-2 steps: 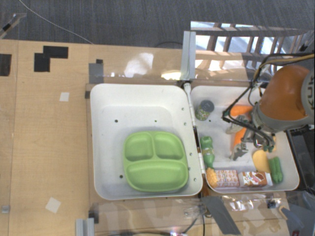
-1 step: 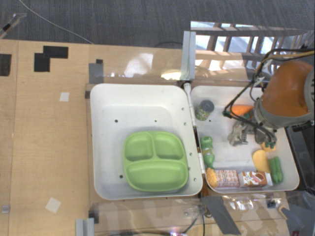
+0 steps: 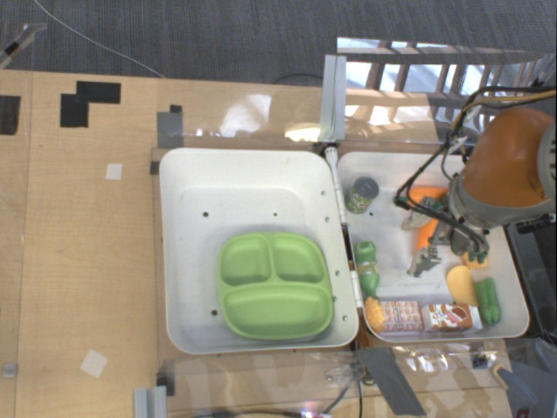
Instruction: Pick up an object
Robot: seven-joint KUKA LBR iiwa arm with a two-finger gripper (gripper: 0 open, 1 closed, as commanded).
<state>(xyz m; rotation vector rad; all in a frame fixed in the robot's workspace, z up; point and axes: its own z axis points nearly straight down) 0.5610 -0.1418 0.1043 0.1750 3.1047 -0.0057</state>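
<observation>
Pincer (image 3: 424, 259) low in right bin (image 3: 392, 168), carrot (image 3: 426, 232) touching.

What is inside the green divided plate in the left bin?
All three compartments of the green divided plate show bare green plastic. The bin floor beneath the plate is covered, so unseen.

I see a pale wooden tabletop (image 3: 78, 259) carrying two shallow white bins side by side: the left bin (image 3: 187, 190) and the right bin (image 3: 387, 168), their edges touching. Black patches (image 3: 87, 103) mark the tabletop's far left.
</observation>
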